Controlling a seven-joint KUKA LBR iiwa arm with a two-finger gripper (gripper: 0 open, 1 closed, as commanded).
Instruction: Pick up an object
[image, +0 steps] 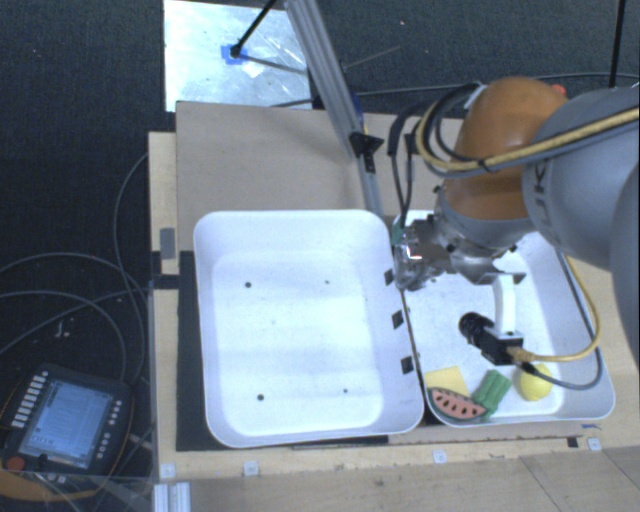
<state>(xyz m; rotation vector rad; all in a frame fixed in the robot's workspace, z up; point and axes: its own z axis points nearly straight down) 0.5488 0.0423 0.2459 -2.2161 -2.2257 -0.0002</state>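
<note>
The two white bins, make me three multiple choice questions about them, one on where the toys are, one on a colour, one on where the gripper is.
1. The toys lie in which bin?
A. left
B. right
C. both

2. The ridged toy beside the watermelon slice is:
A. green
B. blue
C. red

3. The gripper is:
A. outside the bins
B. above the right bin
C. above the left bin's middle

Answers: B, the toys cluster in the right bin's near corner; A, the ridged toy by the watermelon slice is green; B, the gripper hangs over the right bin's far part.

no legible text, labels or numbers
</note>
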